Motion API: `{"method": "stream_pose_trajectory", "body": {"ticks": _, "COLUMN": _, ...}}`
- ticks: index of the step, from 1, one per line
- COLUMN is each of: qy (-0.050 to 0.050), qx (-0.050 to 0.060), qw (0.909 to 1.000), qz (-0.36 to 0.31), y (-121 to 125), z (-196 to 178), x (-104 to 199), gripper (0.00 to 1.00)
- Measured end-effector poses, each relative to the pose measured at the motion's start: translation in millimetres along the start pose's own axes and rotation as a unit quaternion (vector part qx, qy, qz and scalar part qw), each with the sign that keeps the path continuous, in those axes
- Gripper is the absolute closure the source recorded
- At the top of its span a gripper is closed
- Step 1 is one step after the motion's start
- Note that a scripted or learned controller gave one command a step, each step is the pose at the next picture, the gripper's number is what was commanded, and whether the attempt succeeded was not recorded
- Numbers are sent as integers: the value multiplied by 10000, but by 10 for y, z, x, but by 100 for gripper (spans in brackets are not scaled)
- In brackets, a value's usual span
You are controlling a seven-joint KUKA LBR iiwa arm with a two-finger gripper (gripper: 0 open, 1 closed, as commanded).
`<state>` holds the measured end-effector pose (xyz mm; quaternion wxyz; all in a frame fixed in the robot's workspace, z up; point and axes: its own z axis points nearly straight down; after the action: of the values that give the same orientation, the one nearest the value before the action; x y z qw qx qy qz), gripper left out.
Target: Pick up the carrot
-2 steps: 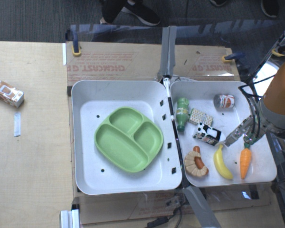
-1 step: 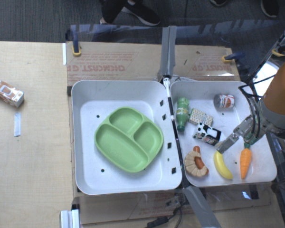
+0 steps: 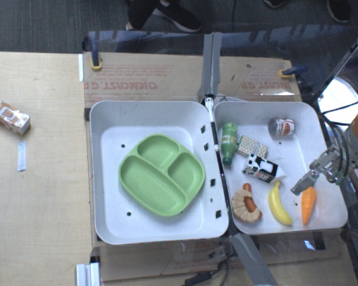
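Camera view: we see the small orange tapered carrot (image 3: 308, 205) lying in the right shallow white bin (image 3: 322, 130), near its front-right corner, just right of the yellow curved banana (image 3: 280, 204). The grey two-finger gripper (image 3: 310, 180) sits right above the carrot's top end, close to touching it. We can't tell whether the fingers are apart or together; the view is too coarse there. Nothing is visibly clamped, and the carrot looks flat on the bin floor, so we judge the pick not done: grasp and lift remain.

Counts, right bin: one carrot, one banana, one green plastic bottle (image 3: 228, 142), one red-and-white can (image 3: 281, 127), one black-and-white carton (image 3: 260, 168), one speckled beige block (image 3: 252, 146), one hot dog in a bun (image 3: 246, 204).

Left shallow white bin (image 3: 101, 159): one green three-compartment plate (image 3: 161, 174).

Bench, far left: one small orange-and-white box (image 3: 11, 118).
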<state>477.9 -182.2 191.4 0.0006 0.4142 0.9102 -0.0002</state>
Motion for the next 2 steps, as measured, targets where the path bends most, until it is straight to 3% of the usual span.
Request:
{"method": "stream_pose_trajectory", "body": {"ticks": 1, "qy": 15, "qx": 0, "qw": 10000, "qz": -75, "y": -246, "z": 1004, "x": -303, "gripper": 0}}
{"method": "stream_pose_trajectory", "body": {"ticks": 2, "qy": 9, "qx": -8, "qw": 10000, "qz": -60, "y": -243, "z": 913, "x": -309, "gripper": 100}}
